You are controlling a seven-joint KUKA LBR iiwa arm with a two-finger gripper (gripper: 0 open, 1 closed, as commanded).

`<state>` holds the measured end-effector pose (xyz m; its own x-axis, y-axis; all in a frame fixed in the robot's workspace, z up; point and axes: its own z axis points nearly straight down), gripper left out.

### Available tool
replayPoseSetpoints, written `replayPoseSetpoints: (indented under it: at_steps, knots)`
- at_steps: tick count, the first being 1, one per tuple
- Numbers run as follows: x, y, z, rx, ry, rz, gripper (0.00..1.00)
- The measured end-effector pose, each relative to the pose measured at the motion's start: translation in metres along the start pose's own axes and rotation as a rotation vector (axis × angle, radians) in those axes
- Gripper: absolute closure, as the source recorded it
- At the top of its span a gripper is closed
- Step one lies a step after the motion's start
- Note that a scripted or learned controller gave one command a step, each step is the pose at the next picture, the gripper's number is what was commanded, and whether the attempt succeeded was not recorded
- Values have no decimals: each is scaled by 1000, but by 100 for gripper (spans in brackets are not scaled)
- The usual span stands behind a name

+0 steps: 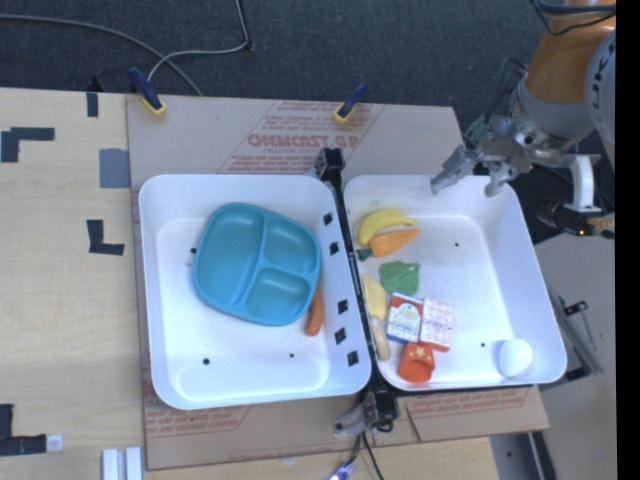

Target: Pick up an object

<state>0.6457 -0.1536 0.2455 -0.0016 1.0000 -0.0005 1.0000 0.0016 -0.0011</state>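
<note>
On the bench sit two white bins side by side. Over the right bin's (530, 268) far corner the arm (565, 68) hangs, its gripper (472, 176) spread apart with nothing between the fingers. The left bin (160, 268) holds a blue divided plate (256, 264) with a small carrot (315, 313) just beside it. Along the right bin's left side lie a banana (380, 222), a green piece (399, 274), two small cartons (420, 321), a red cup (415, 364), and a white egg (514, 356) near the front corner.

pincer (472, 180) open, empty, over right bin's (530, 268) far rim | blue plate (256, 264) in left bin (160, 268)
</note>
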Motion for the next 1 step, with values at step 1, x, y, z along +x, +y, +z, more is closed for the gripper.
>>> replayPoseSetpoints:
  at_steps: [1]
  knots:
    - [36, -52, 156, 0, 1, 0, 0]
